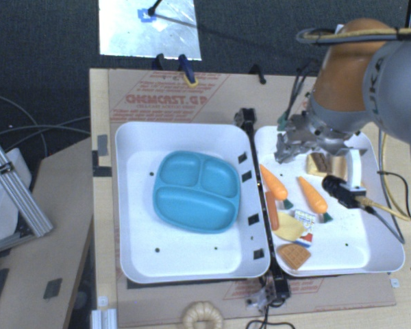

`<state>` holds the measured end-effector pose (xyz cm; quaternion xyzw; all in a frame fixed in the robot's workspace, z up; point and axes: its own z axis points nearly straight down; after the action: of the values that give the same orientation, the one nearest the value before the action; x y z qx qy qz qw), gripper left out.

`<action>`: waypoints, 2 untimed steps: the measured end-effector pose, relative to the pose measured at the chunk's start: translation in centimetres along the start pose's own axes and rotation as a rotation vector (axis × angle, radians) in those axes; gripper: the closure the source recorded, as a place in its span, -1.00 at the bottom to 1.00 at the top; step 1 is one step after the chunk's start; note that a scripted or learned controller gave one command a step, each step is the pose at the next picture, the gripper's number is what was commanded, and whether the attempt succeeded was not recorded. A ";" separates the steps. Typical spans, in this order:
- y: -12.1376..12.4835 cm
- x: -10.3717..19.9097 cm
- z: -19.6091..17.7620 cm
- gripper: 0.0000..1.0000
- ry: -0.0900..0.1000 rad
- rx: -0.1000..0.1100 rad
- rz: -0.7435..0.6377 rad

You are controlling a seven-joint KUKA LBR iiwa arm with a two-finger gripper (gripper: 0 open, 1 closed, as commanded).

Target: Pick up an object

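Observation:
My gripper [285, 152] hangs over the far left part of the right bin [370, 249], just beyond the tip of an orange carrot [275, 182]. Nothing shows between its fingers. A second carrot [314, 195] lies to the right of the first. A thin reddish sausage [271, 212] lies along the bin's left wall. Nearer the front sit a yellow wedge [288, 229], a small printed packet [304, 217] and a brown waffle [294, 256]. A brown and beige bread piece [326, 164] lies under the wrist, partly hidden.
The left bin [140, 252] holds a blue divided plate [196, 190]. A black-clipped divider [252, 177] runs between the bins. The arm's orange band [349, 67] and grey body cover the right bin's far right corner. A blue clamp [186, 69] stands behind the bins.

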<state>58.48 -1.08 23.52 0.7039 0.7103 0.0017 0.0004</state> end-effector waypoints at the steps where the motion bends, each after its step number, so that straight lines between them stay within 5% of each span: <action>1: 1.8 4.0 0.9 1.00 0.000 0.001 0.001; 2: 1.6 7.7 1.1 1.00 0.000 0.002 0.001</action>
<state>60.03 6.59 22.47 0.7043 0.7099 0.0011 -0.0001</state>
